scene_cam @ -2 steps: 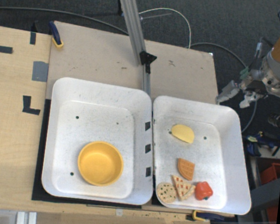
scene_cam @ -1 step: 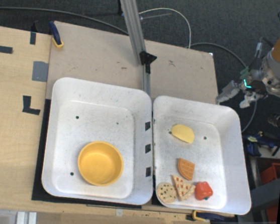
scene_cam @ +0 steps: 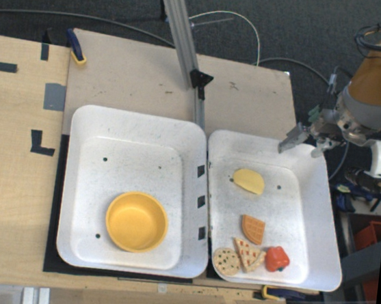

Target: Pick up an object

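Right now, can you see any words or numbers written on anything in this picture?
No words or numbers can be read anywhere.
Yellow bowl: plain, no writing.
Toy foods such as the cookie and pizza slice: patterns, no letters.
Both white bins: dark specks, not text.

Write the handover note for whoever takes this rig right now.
Claw: over the far right corner of the right bin, open, holding nothing.
Right bin holds a pale yellow piece, an orange waffle piece, a pizza slice, a cookie and a red piece.
Left bin holds a yellow bowl.
Done: nothing picked.
Left: descend, grasp one item, lift.
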Controlling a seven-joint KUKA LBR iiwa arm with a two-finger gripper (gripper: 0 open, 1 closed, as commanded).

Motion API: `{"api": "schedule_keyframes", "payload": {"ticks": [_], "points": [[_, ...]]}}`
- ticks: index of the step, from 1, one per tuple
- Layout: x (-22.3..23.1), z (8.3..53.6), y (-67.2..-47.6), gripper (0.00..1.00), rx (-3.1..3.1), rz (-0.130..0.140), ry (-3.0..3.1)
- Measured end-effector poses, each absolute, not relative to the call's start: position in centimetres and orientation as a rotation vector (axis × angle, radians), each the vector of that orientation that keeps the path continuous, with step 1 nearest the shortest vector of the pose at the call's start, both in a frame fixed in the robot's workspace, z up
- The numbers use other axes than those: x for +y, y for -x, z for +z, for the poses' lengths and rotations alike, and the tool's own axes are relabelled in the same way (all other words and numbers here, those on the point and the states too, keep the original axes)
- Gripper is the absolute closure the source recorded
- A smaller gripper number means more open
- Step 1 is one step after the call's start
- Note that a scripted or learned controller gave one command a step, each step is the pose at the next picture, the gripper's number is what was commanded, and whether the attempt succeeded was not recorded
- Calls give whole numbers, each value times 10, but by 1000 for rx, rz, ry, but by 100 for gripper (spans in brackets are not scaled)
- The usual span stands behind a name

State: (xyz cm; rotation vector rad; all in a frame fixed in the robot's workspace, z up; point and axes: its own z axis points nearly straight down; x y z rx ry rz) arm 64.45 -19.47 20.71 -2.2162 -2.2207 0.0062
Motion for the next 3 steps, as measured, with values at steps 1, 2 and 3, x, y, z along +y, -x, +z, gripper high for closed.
{"api": "schedule_keyframes", "payload": {"ticks": [1,2,3], "points": [[-200,158,-650,0,-2221,7,2217],[-196,106,-639,0,-2221,7,2216],[-196,120,-641,100,-2226,3,2217]]}}
